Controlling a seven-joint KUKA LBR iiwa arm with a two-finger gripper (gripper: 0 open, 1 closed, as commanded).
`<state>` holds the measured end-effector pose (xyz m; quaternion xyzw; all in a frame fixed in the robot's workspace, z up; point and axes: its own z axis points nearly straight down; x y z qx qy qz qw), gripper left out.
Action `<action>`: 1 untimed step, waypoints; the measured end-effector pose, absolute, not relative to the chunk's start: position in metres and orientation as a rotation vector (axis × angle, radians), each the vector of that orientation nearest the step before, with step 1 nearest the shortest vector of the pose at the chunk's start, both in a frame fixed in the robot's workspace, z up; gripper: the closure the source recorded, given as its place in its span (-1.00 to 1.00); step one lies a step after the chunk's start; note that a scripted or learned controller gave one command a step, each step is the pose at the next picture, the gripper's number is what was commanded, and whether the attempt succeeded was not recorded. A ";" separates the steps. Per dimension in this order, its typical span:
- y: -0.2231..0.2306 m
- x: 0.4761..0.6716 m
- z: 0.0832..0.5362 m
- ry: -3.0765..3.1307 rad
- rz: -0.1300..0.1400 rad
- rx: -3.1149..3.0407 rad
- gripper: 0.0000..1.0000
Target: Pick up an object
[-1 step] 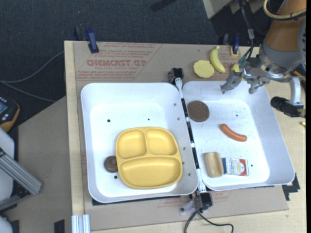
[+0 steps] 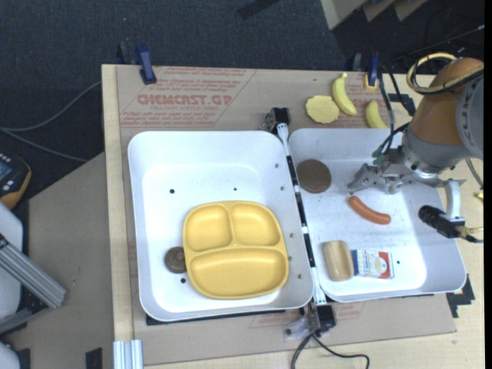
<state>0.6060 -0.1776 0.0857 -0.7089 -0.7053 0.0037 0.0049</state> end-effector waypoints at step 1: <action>-0.124 0.565 0.084 -2.218 0.004 -2.213 -1.00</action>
